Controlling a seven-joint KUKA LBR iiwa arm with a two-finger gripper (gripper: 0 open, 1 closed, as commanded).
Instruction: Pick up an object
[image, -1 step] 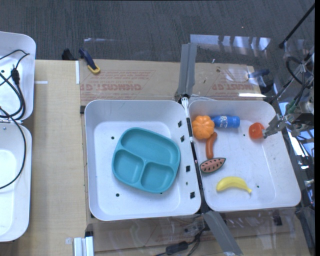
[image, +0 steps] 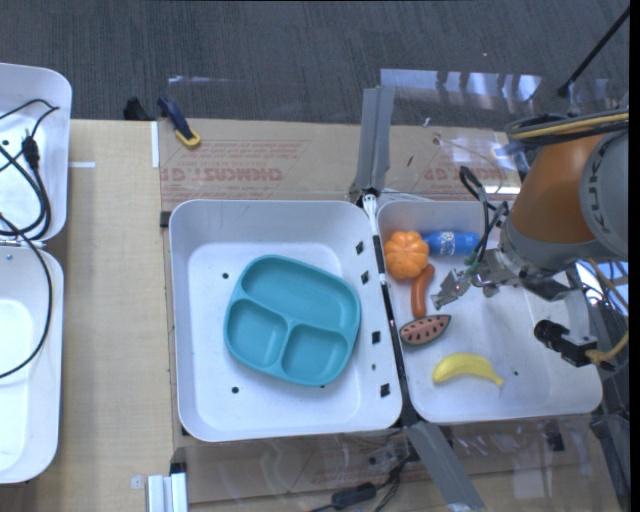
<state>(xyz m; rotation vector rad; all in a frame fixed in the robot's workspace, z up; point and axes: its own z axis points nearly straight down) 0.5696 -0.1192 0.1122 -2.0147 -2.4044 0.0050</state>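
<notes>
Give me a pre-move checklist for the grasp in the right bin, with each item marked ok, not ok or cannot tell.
1. Gripper is over the right bin: ok.
2. Nothing seen between its fingers: ok.
3. Finger opening wide enough for a grasp: cannot tell, the view is too small.
4. Targets in plain sight: ok. The orange pumpkin, blue bottle, orange sausage, watermelon slice and banana all lie in the right bin.
5. Room around the nearest target: not ok. The sausage lies close to the pumpkin and the watermelon slice.
6. Banana stands apart from the others: ok.
</notes>
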